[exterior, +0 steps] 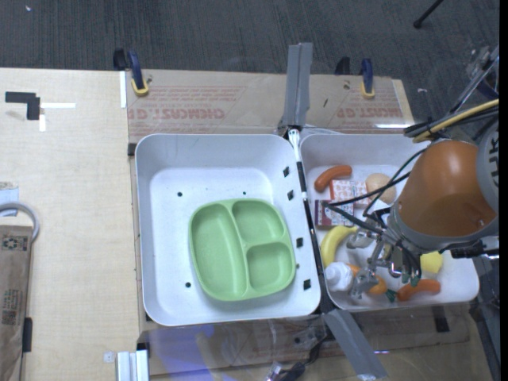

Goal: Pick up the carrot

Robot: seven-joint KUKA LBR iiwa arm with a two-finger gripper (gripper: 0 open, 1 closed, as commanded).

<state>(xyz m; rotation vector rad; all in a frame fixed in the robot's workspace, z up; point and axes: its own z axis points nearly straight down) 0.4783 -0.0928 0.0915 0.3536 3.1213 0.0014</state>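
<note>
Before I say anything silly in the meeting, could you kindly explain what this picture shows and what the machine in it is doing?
This is one camera fixed above a bench, looking down at a slant. The grey and orange shape on the right is a robot arm, reaching down into the right white bin. Its pincer hangs low among small toy foods: a banana, a sausage, an egg, a small white bottle and an orange carrot, which it is meant to pick up. I cannot tell whether it grips anything. The left white bin holds a green divided plate.
</note>
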